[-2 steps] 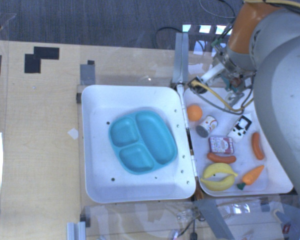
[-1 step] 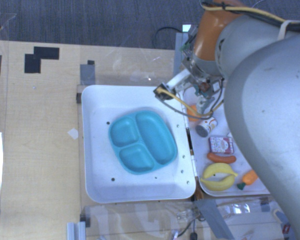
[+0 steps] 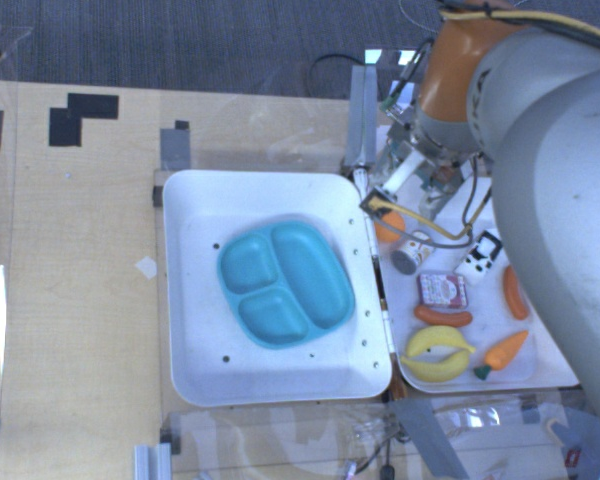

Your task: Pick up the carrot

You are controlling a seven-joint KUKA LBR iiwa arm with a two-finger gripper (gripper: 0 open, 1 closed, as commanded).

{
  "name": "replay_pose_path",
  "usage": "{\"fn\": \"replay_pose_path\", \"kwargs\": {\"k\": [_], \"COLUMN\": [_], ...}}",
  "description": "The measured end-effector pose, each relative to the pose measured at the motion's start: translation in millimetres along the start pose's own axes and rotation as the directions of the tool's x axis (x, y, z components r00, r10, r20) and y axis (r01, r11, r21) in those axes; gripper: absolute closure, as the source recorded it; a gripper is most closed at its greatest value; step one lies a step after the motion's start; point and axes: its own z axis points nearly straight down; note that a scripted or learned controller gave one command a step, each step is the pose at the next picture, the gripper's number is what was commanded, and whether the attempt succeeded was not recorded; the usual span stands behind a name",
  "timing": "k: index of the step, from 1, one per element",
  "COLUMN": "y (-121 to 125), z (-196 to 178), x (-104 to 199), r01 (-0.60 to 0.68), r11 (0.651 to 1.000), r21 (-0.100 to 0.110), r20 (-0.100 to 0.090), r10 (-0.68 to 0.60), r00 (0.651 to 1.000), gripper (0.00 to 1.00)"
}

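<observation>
**Carrot not yet picked up**

The carrot (image 3: 504, 351) lies untouched near the front edge of the right bin (image 3: 540, 376), just beside a banana (image 3: 438, 353), with a sausage (image 3: 443, 316) behind that. The gripper (image 3: 412, 180) hangs over the bin's back-left corner, well apart from the carrot. I cannot tell how it is set. By my reckoning, the reach, descent and grasp all remain. The left bin (image 3: 192, 268) holds a blue divided plate (image 3: 284, 282).

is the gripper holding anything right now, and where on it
It cannot be told: the gripper sits at the right bin's far end with its tip hidden. The carrot lies apart, near the banana.
</observation>
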Motion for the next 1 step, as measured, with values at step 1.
{"fn": "replay_pose_path", "kwargs": {"k": [1], "y": [-3.6], "z": [-3.6], "x": [5.6], "r01": [0.018], "r11": [1.000], "r21": [0.000], "r20": [0.001], "r10": [-0.018], "r00": [1.000], "gripper": [0.00]}}
